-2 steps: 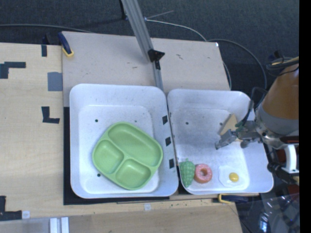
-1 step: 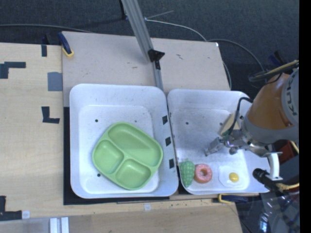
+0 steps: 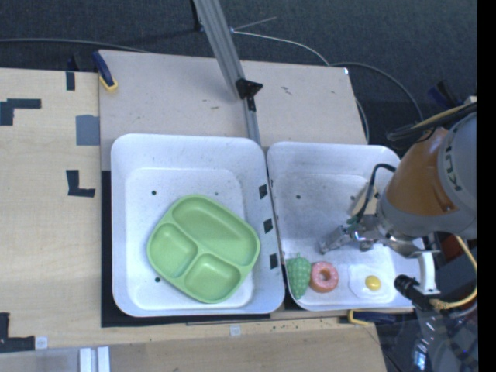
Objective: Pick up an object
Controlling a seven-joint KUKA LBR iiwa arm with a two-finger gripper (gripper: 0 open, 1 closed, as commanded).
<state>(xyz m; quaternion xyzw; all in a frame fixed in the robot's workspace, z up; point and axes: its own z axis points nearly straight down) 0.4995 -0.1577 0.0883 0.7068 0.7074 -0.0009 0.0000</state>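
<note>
— Pincer (image 3: 332,242) first: where does it sit?

— Low over the floor of the right bin (image 3: 310,169), a little past the middle toward the near wall, its metal tips pointing left and slightly down. Nothing lies between the tips that I can see. How far they stand apart I cannot tell; they read as one pale wedge against the white.

— And the arm (image 3: 422,184)?

— It comes in from the right, the orange band above the wrist hanging over the bin's right rim, the grey body beyond it. The wrist is bent so that the pincer lies nearly flat.

— What is there to pick up?

— Three small things in a row along the near wall of the same bin: a green toy (image 3: 297,276) in the left corner, a pink ring doughnut (image 3: 323,277) just beside it, then a fried egg (image 3: 371,284). All lie apart from the tips. The left bin (image 3: 124,208) holds a green divided tray (image 3: 203,248), and both bins rest on the worktop (image 3: 178,91)
</note>
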